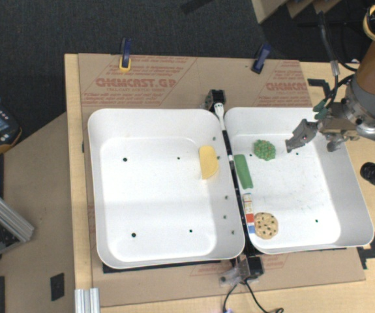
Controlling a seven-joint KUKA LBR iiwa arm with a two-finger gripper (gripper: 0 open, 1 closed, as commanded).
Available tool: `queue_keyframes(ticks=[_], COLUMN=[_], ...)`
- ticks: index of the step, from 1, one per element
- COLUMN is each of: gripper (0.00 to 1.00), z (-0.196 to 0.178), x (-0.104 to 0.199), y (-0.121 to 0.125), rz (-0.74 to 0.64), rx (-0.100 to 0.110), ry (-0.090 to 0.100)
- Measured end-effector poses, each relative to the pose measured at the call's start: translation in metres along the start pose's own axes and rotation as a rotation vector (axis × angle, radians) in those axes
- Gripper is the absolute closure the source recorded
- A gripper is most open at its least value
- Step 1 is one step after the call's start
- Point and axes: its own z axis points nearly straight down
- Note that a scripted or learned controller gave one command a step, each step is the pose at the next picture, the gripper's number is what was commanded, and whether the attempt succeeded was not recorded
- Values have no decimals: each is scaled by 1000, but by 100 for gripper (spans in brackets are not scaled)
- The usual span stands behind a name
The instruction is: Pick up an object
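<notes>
the jaws (314, 135) hang over the upper part of the right bin (344, 194), spread apart with nothing between them; one dark finger (299, 137) reaches left and the other sits to its right near the bin's far rim. the grey arm (370, 90) comes in from the right edge with its orange band above the wrist.

just left of the jaws, apart from them, lies a small green bumpy lump (263, 150) on the bin floor. further left and lower, a green bar (242, 171) lies along the bin's left wall. well below the jaws, near the front left corner of the same bin, rests a round cookie (265, 225), with a small red, white and blue item (249, 212) touching its upper left side.

far to the left of the jaws, across the divider, a yellow block (208, 162) lies near the right wall of the left bin (128, 194).

both bins sit on a cardboard-covered surface (174, 77) printed with red lettering, held by a clamp (125, 54) at the far edge. dark carpet (76, 12) lies beyond.
</notes>
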Motion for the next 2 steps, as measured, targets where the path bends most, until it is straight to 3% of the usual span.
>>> queue_keyframes(ticks=[1, 2], gripper=[0, 0], z=[-89, -205], x=[-13, -40], y=[-49, -58], rz=[3, 3], rx=[-8, -16], ry=[-2, -5])
